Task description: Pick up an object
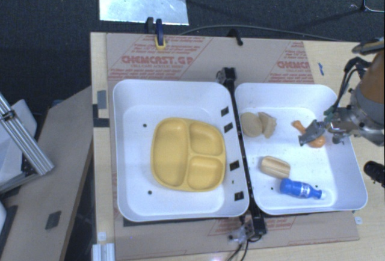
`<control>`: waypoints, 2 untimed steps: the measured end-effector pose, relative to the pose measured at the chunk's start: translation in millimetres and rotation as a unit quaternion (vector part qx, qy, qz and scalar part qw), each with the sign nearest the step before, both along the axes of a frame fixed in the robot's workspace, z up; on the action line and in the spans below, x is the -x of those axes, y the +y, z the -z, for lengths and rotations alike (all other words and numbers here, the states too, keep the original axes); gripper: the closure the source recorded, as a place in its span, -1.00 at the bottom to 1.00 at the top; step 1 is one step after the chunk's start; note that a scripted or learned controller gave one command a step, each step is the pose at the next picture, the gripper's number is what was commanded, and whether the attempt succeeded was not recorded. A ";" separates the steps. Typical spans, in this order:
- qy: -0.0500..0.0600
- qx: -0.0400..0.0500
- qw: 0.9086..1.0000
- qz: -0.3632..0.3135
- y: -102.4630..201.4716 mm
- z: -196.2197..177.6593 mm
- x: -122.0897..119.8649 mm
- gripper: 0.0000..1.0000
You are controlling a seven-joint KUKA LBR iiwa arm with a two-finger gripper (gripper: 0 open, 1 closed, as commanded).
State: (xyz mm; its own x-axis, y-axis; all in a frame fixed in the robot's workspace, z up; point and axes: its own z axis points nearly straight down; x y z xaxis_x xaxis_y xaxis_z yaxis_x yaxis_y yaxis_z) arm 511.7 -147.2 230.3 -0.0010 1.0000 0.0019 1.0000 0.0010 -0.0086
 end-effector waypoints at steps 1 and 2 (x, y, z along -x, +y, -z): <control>-0.005 0.001 1.000 -0.001 0.2 -5.0 -2.3 -1.00; -0.003 0.000 1.000 0.000 -0.8 57.5 -1.9 -1.00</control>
